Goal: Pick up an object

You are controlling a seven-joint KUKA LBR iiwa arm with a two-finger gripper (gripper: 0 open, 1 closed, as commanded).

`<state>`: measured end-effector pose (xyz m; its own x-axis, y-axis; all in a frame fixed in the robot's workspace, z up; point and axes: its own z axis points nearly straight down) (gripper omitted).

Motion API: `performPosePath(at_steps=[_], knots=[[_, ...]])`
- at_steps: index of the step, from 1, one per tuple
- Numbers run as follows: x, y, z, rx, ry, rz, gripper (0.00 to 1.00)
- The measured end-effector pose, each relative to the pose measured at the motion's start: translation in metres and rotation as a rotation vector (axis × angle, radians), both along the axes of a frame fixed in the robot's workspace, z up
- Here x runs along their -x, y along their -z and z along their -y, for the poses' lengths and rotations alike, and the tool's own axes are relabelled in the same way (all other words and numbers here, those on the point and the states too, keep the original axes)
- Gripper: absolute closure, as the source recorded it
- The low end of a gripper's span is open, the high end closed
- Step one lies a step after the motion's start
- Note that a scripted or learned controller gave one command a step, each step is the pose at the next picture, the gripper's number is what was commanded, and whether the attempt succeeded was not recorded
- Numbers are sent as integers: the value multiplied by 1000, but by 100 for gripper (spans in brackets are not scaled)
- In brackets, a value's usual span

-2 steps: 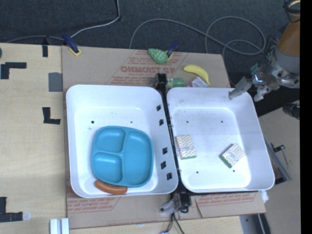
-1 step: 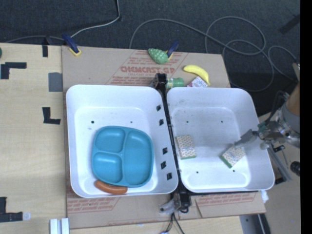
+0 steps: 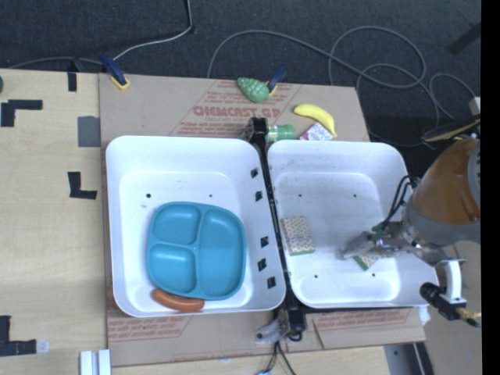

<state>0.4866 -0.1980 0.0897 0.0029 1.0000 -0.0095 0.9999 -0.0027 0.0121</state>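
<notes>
My gripper [image 3: 366, 250] is low in the right bin [image 3: 336, 156], near its front right part, with the grey arm and its orange band [image 3: 449, 190] coming in from the right. A small green object [image 3: 365, 262] lies right under the gripper tip, partly hidden by it. A beige patterned sponge [image 3: 298, 235] lies flat at the left side of the same bin, apart from the gripper. In the left bin [image 3: 180, 151] a blue divided plate [image 3: 197, 250] rests on the floor, with an orange sausage [image 3: 178, 301] by its front edge.
Behind the bins on the cardboard lie a green knobbly toy [image 3: 254, 89], a yellow banana [image 3: 315, 117], a small green item [image 3: 281, 132] and a pink packet [image 3: 317, 133]. Cables run across the dark floor at the back. A black divider [image 3: 267, 209] separates the bins.
</notes>
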Motion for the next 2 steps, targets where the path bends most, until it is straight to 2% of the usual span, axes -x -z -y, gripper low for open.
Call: performPosePath(at_steps=[1, 2], knots=[[-94, -5, -65, -5, -6, 4, 0], [-94, -16, -64, -1, -5, 5, 100]])
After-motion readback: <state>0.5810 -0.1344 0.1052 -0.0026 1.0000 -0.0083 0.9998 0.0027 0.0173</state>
